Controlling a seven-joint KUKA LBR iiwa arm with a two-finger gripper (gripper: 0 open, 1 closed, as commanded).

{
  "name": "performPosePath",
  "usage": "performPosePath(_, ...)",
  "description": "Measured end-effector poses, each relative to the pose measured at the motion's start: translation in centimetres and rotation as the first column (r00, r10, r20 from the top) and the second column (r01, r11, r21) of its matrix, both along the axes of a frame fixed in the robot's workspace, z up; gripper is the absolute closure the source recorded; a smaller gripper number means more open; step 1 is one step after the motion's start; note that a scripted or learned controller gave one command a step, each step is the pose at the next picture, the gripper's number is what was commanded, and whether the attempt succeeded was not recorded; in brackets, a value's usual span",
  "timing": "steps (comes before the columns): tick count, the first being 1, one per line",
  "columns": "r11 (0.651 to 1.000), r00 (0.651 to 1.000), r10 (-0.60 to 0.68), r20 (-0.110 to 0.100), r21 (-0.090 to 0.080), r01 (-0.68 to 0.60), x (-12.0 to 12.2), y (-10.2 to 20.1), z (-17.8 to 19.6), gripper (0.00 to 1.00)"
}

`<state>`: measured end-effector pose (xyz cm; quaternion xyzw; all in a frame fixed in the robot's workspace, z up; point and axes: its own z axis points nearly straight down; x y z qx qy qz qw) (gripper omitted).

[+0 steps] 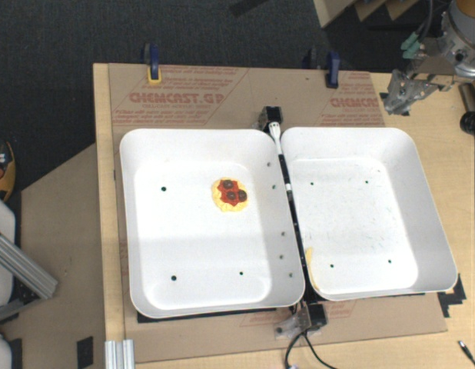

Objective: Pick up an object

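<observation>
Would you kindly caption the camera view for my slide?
Gripper waits beyond the right bin; yellow-red object lies in left bin.

Slanted overhead view of both bins (pixel 360 141)

Two shallow white bins lie side by side on a brown cardboard sheet (pixel 222 91) printed with red lettering; the left bin (pixel 145 229) and right bin (pixel 422 206) touch along a black divider strip (pixel 287 198); two blue clamps (pixel 152 55) (pixel 332 66) grip the sheet's far edge; a black cable (pixel 299 352) trails off the surface's near edge
</observation>
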<state>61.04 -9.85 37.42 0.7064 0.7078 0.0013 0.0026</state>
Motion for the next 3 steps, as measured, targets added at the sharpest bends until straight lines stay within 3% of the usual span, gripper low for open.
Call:
performPosePath(1, 1.0, 1.0, 0.003, -0.011, 0.004, -0.003, 1.8, 5.4, -6.8, 1.0)
performPosePath(2, 1.0, 1.0, 0.007, -0.012, 0.005, -0.007, 3.9, 15.5, -14.1, 1.0)
performPosePath(3, 1.0, 1.0, -0.015, -0.009, -0.002, 0.015, -1.3, 2.3, -12.7, 1.0)
